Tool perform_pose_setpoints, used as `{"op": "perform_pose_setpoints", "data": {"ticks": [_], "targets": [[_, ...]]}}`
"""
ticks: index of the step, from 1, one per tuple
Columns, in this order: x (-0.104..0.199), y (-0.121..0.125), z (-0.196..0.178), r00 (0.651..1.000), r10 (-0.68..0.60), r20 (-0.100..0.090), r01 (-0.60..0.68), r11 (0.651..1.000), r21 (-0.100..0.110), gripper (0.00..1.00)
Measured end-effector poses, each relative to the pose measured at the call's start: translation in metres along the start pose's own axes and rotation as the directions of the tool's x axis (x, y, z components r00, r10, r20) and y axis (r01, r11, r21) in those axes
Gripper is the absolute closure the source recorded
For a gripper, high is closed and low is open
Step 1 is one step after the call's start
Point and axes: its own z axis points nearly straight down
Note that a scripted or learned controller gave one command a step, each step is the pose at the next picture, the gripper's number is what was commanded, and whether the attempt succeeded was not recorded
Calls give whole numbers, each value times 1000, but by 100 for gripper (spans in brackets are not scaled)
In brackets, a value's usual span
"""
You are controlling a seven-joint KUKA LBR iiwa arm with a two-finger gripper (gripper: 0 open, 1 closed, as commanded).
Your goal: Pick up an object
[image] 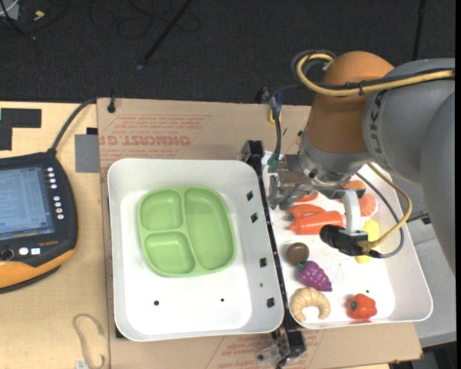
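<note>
We are inspecting the arm (346,114), which is reaching in from three o'clock and hanging over the upper-left part of the right bin (415,298). Its gripper (286,187) is sitting low by the bin's left wall; from this angle we cannot tell whether it is released or clenched, and we are seeing nothing held in it.

The left bin (131,283) is carrying a green tray (186,231).

We are judging the nearest candidate to be the carrot (315,221). It is lying just beside the gripper, toward five o'clock, with its long axis running roughly nine to three. It is looking orange, smooth and tapered, a toy piece, partly overlapped by the wrist above it.

Farther toward six o'clock, we are noting a croissant (310,302), purple grapes (315,274), a brown round piece (296,252), and a red pepper (361,306), all lying apart from the gripper.
</note>
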Motion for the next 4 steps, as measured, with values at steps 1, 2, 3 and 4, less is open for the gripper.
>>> {"op": "perform_pose_setpoints", "data": {"ticks": [1,2,3,4], "targets": [[47,-13,1,1000,0,1,0,1000,0,100],[93,-31,-15,1000,0,1,0,1000,-1,100],[93,-26,-10,1000,0,3,0,1000,-2,100],[74,-29,-9,1000,3,3,-3,1000,0,100]]}}
